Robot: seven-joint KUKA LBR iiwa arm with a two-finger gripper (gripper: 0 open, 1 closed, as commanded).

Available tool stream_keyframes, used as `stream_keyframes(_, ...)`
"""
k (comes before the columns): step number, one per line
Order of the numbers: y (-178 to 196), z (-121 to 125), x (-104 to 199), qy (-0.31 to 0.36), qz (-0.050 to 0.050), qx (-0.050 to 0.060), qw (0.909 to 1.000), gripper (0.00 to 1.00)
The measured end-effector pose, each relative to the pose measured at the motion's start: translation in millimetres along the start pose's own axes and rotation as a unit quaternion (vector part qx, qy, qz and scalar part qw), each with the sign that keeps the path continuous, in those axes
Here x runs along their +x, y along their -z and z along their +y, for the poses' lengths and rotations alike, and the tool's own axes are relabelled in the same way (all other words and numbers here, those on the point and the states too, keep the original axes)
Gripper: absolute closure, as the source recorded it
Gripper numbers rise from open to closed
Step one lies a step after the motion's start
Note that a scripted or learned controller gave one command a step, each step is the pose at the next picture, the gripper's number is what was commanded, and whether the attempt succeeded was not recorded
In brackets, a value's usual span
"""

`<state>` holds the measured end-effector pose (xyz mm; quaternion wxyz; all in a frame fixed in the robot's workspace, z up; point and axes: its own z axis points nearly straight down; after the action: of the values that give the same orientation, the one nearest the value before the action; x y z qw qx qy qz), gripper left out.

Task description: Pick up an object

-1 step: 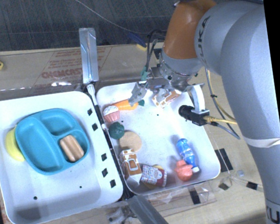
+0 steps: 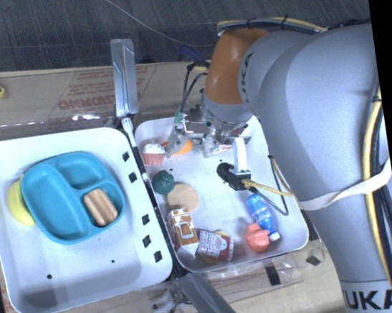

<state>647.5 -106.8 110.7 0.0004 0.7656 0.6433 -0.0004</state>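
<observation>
The gripper is hanging low over the far left corner of the right bin, the grey arm reaching in from the right; whether it is spread or pressed together cannot be told from this angle, and nothing is visibly pinched in it. A small orange piece is lying just beside it, with a red-and-white cup sitting near the bin's left wall. Closer to the camera, a dark green ball is resting just beside a tan disc. A small carton, a red packet, a pink lump and a blue bottle are crowding the near end. In the left bin, a blue divided tray is carrying a brown roll in one compartment and is lying over a yellow item.
</observation>
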Motion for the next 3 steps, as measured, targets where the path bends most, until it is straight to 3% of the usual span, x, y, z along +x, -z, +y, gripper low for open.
stream_keyframes(1, 52.9, 20.4, -58.8, 0.043, 0.000, 0.000, 0.9991, 0.00)
stream_keyframes(2, 7.6, 18.6, -6.0, 0.025, 0.000, -0.013, 0.9996, 0.00)
stream_keyframes(3, 1.6, 25.9, -42.9, 0.041, 0.003, -0.019, 0.9990, 0.00)
